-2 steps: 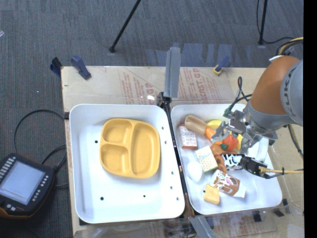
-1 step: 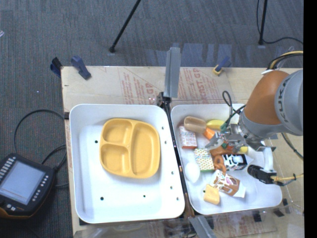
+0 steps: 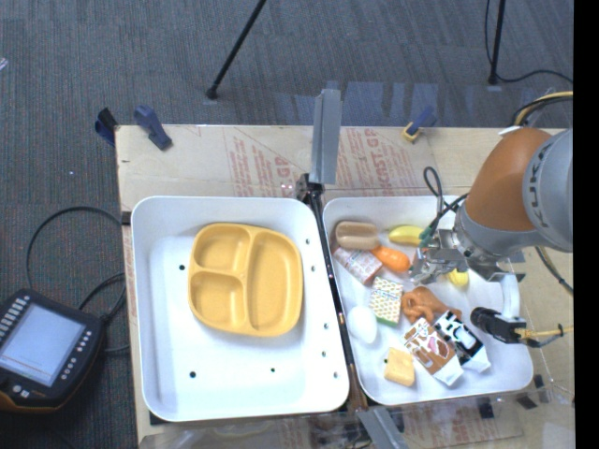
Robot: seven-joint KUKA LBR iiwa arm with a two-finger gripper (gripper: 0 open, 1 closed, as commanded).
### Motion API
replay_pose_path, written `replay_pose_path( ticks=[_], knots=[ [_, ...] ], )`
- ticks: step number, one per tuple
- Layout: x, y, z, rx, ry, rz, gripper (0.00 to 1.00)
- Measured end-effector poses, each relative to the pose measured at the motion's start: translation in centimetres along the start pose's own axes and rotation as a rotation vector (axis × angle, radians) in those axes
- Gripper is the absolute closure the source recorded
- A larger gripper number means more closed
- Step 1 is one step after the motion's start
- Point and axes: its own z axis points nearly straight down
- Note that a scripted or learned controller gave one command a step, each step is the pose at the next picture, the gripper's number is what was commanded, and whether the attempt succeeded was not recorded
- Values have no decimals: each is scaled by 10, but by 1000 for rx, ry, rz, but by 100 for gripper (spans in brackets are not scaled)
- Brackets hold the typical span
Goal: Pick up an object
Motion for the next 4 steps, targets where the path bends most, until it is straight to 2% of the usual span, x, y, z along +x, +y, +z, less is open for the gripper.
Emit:
replay_pose_path(
  ticks=[1,2,3,4],
  knots=[
    [0,0,1,1,0,0,0],
    [-6,51,7,15,-4,266,0],
    [-22,67,18,22,13,-129,0],
    [-3,45,18,14,-1,-142,0]
  ],
)
